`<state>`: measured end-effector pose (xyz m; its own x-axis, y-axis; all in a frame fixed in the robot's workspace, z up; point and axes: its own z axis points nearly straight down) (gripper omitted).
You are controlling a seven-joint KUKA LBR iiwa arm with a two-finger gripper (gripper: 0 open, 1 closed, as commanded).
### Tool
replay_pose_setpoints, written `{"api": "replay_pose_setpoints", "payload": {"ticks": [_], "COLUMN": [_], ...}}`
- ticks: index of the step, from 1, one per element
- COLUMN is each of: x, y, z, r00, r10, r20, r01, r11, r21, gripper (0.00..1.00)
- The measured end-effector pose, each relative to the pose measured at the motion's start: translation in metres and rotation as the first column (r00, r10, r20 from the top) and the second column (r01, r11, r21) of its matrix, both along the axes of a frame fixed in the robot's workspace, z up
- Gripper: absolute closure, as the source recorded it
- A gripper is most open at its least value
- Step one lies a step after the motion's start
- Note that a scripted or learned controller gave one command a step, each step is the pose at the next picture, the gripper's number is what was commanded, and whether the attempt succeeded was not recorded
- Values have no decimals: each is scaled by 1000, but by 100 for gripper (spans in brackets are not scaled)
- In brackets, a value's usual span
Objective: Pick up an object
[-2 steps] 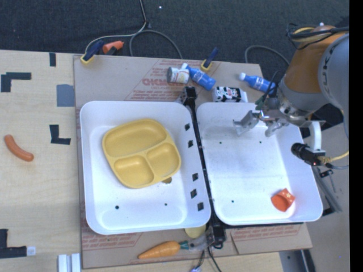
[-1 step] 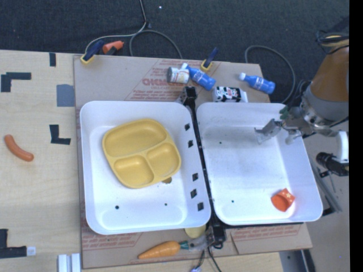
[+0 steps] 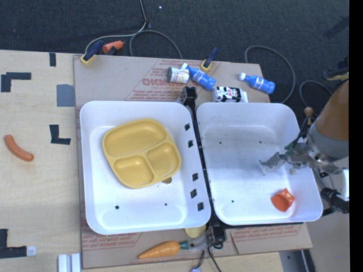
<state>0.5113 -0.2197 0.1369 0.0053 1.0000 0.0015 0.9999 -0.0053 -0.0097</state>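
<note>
Arm [image 3: 334, 123] entering from 3 o'clock, wrist bent down over the right edge of the right bin [image 3: 249, 115], orange band uppermost, grey wrist body below it

Gripper [image 3: 278, 160] reaching toward 9 o'clock into the right bin, low over the bin floor; one grey finger [image 3: 271, 161] extended leftward and visible, the other not distinguishable, so spread or pressed together: cannot tell. Nothing seen between the fingers

Orange-red object [image 3: 283, 199] lying on the floor of the right bin at about 5 o'clock within that bin, near the front right corner; positioned at 6 o'clock from the gripper, near but apart from it, not touching

Left bin [image 3: 91, 169] holding a yellow divided plate [image 3: 142, 152], set toward 11 o'clock of that bin, three compartments, slightly rotated

Outside the bins, on the cardboard base:
- two blue-and-white bottles [image 3: 202, 78] [image 3: 258, 83] at 12 o'clock beyond the right bin
- small black-and-white box [image 3: 229, 94] just beside the rear rim of the right bin
- toy carrot [image 3: 160, 250] at 6 o'clock, in front of the left bin
- orange-handled clamp [image 3: 102, 48] at 11 o'clock on the base edge

Orange sausage-shaped item [image 3: 19, 148] on the wooden bench at 9 o'clock, well apart from both bins
</note>
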Motion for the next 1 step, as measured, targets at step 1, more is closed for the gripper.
{"api": "replay_pose_setpoints", "payload": {"ticks": [1], "x": [79], "y": [55], "z": [-54], "r00": [1000], "r10": [13], "r20": [12], "r01": [-12], "r11": [1000], "r21": [-3], "gripper": [0]}}
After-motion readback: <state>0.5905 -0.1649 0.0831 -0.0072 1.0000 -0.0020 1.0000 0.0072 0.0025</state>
